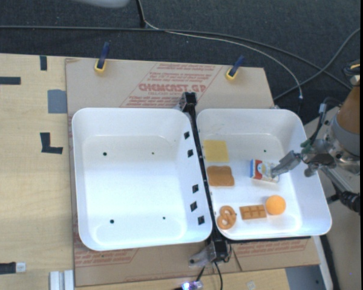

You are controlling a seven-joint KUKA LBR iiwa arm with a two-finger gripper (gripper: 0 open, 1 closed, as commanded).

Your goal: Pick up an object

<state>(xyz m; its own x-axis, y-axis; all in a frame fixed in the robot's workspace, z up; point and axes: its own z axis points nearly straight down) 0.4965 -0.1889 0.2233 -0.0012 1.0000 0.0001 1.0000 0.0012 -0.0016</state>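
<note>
The gripper (282, 165), finger state indiscernible, was observed beside the small carton (261, 170), judged light, rigid, graspable across its sides.

Glossy smooth white plastic bins (85, 162), matt brown printed cardboard sheet (169, 86), pale wood-grain bench (24, 180), dark rough carpet (230, 11)

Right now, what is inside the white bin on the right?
The right white bin holds a yellow square slice, a brown toast piece, a pretzel, a brown waffle bar, an orange ball and a small carton, partly covered by the gripper.
</note>
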